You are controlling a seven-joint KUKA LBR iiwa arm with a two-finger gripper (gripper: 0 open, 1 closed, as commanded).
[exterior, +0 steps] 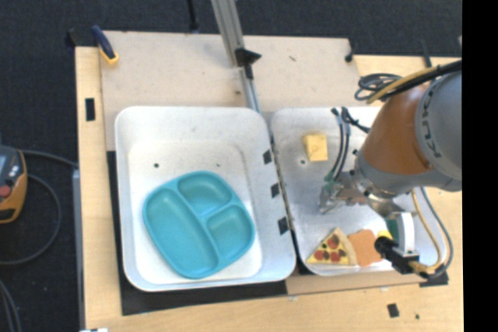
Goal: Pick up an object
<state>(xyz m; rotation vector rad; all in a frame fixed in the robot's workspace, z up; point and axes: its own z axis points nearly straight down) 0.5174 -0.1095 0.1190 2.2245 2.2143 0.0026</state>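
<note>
At the near edge of the right bin (289,167) lie a toy pizza slice (331,249) and, just beside it, an orange piece (362,246), with a green and white item (405,232) at the far right corner, partly hidden by cables. Above these the claw (333,197) hangs low over the bin's bare middle, under the grey and orange arm (405,140). Whether it is open or closed I cannot tell; nothing visible sits in it. Farther back a yellow block (315,146) rests alone near the bin's rear wall. The left bin (128,128) holds a teal divided plate (199,221).

The claw appears to sit between the block and the pizza slice, over neither. If it closes where it is, it would likely catch nothing. The pizza slice looks flat and lies against the bin's wall, so a grasp there may slide off or jam on the rim.
</note>
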